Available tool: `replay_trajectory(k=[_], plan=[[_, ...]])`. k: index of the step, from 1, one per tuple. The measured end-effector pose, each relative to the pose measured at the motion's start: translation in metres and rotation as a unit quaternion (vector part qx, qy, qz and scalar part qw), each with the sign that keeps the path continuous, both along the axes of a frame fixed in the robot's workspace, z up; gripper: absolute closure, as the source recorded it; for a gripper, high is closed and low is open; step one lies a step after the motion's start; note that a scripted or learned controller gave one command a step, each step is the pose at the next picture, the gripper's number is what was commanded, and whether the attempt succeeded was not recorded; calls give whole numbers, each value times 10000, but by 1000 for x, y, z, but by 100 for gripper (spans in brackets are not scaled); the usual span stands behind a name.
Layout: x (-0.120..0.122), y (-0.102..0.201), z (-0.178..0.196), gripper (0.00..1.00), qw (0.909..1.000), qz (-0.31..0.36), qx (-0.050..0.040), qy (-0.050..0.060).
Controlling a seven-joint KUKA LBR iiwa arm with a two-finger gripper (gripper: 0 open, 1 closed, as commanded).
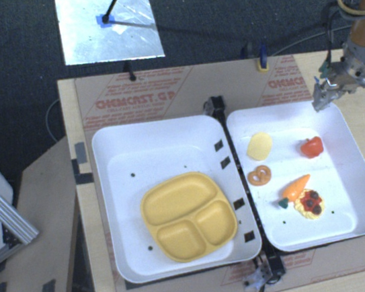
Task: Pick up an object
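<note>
The right bin holds several toy foods: a pale yellow chip, a red pepper, a brown pretzel, an orange carrot and a small pizza slice. My gripper hangs above the far right corner of that bin, up and right of the red pepper and apart from every object. Nothing shows between its fingers.
The left bin carries a yellow three-compartment tray. A black divider runs between the bins. A shiny metal sheet lies at the back, and cables trail behind the right bin.
</note>
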State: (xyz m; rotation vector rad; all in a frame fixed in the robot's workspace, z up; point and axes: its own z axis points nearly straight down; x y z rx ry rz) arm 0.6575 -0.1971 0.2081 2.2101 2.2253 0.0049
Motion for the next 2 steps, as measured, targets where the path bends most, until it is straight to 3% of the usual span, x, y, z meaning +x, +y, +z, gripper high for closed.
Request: replay_trajectory(k=[1,2], plan=[[4,4,64,100,10000,1,-2,-4],[-1,52,50,100,10000,8,8,23]])
